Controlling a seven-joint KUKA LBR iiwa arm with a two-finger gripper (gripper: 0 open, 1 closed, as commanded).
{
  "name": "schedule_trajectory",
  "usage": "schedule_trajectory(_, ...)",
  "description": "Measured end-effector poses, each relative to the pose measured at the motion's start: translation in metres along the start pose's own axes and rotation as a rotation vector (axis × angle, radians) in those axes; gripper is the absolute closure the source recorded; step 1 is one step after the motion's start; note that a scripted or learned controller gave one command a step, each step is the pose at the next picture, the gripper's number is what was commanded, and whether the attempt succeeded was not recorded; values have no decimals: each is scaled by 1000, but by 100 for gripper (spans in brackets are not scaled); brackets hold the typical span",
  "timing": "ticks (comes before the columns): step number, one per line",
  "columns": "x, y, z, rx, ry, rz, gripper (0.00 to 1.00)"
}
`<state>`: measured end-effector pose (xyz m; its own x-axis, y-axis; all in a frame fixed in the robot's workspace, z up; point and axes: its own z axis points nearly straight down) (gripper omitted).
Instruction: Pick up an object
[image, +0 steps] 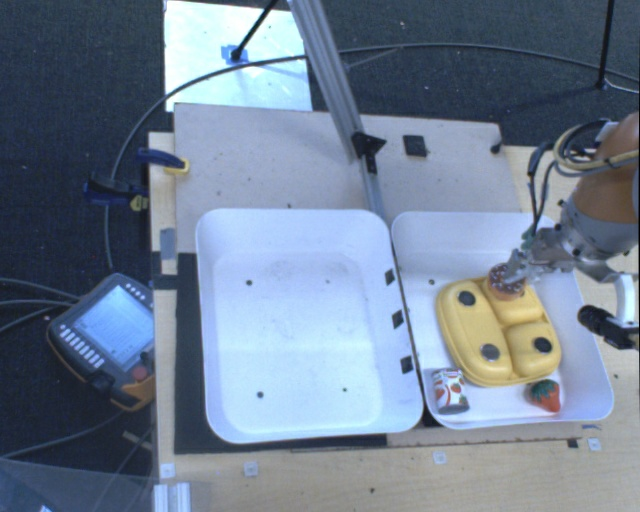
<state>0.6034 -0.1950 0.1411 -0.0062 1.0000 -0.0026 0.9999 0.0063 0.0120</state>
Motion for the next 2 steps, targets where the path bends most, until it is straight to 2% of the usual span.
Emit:
schedule_trajectory(1, -5, -4, -47, 7, 1, 4, 100)
schedule_trajectory(2, -2, 6, -95, 4, 0, 1, 100)
